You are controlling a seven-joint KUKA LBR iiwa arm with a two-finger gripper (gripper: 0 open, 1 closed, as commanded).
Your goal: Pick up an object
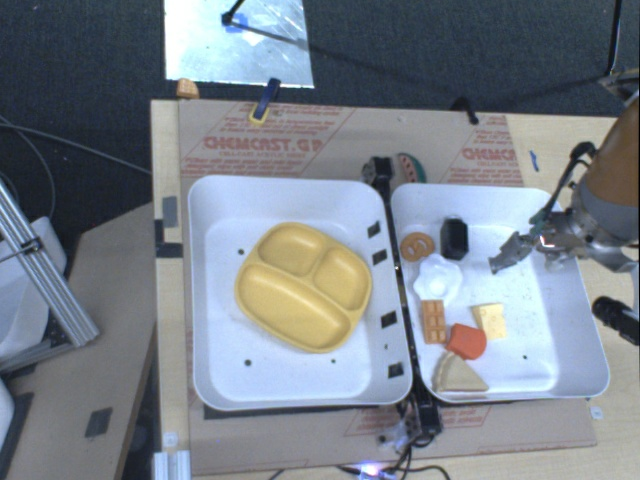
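The right bin [575,368] holds several small items. A brown ring-shaped piece [417,245] and a black block [454,238] lie near its back left. In front of them are a white lump [438,280], an orange waffle piece [432,320], a yellow cube [489,320], a red-orange piece [466,341] and a tan wedge [458,373]. My gripper [503,256] hangs over the bin's middle, pointing left. It is right of the black block, above the yellow cube, and touches none of the items.
The left bin [215,368] holds a yellow divided plate [303,285]. The grey arm with its orange band [610,183] comes in over the right bin's right rim. Cardboard [300,138] lies behind the bins, with a yellow-and-blue tool [264,101] on it.
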